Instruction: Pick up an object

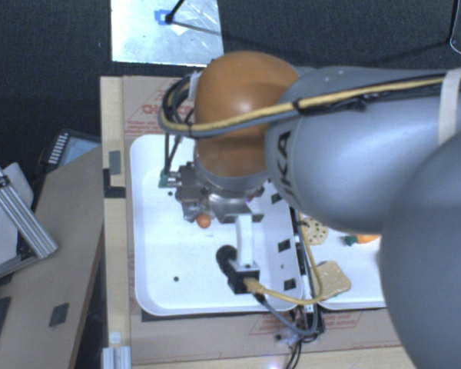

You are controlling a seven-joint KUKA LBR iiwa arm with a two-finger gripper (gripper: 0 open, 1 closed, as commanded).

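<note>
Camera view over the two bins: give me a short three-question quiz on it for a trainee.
1. True or false: the arm's orange band hangs over the bin on the view's left.
2. The flat piece right of the arm's wrist is: A tan, B blue, C green.
3. Fill in: the small ball in that bin is ___ coloured.
Key: 1 true; 2 A; 3 orange.
</note>
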